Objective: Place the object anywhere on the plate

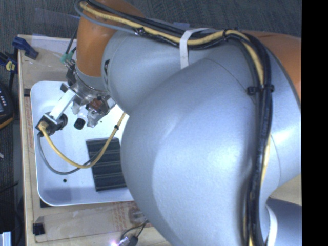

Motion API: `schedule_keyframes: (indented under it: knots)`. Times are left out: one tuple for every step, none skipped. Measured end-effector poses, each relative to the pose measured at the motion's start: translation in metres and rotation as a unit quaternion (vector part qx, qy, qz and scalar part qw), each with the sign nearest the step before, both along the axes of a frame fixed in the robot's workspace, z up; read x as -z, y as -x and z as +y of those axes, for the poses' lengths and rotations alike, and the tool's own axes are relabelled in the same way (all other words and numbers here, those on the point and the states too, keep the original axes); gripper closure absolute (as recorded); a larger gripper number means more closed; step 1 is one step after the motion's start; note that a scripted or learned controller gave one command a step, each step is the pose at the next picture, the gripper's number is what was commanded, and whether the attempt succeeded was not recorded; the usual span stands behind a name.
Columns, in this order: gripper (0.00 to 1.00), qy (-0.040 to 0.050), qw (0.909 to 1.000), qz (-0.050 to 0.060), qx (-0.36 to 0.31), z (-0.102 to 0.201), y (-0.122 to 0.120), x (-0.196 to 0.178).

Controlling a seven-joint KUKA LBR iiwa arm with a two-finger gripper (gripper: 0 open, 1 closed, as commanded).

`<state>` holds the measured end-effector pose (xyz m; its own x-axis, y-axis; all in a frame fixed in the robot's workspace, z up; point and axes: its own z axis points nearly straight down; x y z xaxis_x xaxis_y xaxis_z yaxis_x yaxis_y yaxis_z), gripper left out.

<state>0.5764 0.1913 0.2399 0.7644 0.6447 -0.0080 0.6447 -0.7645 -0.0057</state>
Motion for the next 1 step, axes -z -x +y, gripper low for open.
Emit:
schedule_keyframes:
  knots:
    - [1.0,0.0012,0.9901,-0.001,0.14,-0.0871,0.0271,0.0142]
